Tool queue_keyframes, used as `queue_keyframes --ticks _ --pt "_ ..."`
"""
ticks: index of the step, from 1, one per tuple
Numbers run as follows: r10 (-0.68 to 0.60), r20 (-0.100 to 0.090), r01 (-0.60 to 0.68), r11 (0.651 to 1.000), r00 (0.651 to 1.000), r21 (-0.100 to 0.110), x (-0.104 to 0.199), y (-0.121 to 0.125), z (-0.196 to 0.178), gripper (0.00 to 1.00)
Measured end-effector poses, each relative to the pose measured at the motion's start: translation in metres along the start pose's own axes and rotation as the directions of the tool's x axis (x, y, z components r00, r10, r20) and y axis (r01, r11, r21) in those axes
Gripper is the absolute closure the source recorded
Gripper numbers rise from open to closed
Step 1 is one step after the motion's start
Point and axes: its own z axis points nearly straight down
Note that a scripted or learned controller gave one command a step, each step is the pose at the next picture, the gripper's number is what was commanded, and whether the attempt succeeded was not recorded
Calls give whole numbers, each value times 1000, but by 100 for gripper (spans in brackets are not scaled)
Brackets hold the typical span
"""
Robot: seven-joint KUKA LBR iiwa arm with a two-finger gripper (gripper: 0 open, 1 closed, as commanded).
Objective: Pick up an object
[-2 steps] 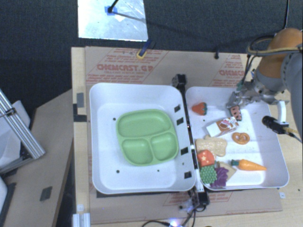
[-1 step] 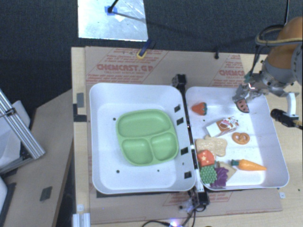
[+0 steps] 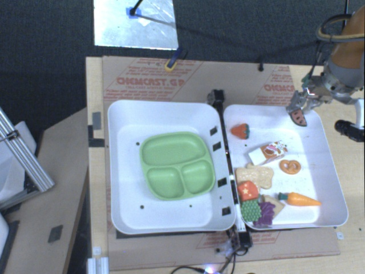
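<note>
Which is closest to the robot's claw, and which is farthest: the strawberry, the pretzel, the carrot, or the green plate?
From the claw:
1. Strawberry, top left of the right bin.
2. Pretzel, middle of the right bin; close to the strawberry's distance, hard to call.
3. Carrot, bottom of the right bin.
4. Green plate, in the left bin.

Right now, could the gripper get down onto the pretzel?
Probably yes. The pretzel lies apart on bare floor of the right bin, open from above, but the gripper seems to carry a watermelon slice.
</note>
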Motion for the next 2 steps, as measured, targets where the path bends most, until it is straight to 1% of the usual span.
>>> queue_keyframes --ticks 1,2 --pt "0 0 0 1000 1000 0 0 2 -40 100" --pt "5 -1 -5 1000 1000 6 25 -45 -47 100"
